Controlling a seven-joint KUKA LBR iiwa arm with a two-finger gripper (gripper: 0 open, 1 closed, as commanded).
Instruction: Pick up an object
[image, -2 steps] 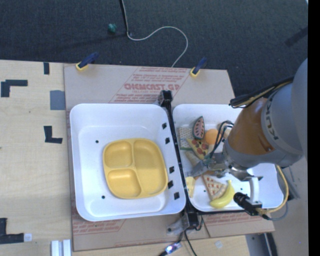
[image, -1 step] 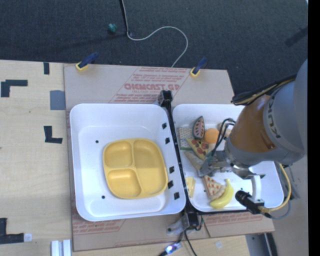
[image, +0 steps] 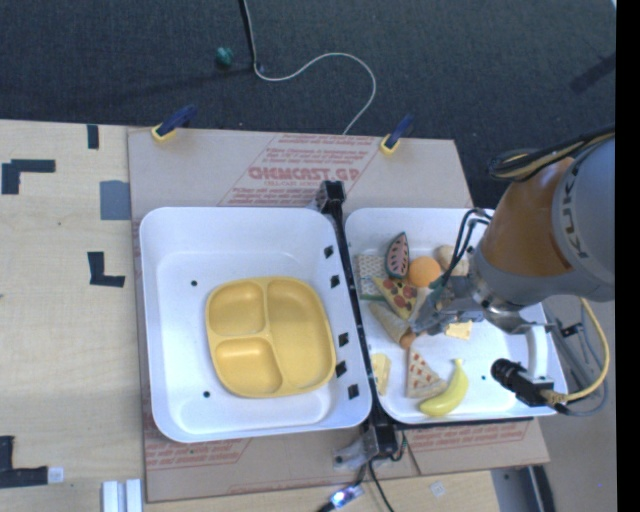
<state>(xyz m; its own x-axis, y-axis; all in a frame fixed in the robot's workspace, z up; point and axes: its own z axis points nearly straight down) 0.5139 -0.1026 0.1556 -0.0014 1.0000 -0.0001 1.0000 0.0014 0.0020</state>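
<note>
Several toy foods crowd the right bin (image: 520, 405), and the hand (image: 432, 312) (grip state impossible to tell) sits just right of the pizza slice (image: 398, 296), touching or nearly.

The arm (image: 540, 240) hides the right bin's (image: 500, 405) far corner

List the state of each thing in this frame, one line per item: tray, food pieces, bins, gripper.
Yellow tray: upright, flat in the left bin, compartments bare.
Banana: lying loose near the right bin front edge.
Sandwich wedge: lying flat beside the banana.
Watermelon slice: lying at the back of the right bin.
Orange: resting beside the watermelon slice.
Pizza slice: lying flat.
Gripper: low among the food, finger state unclear.
</note>
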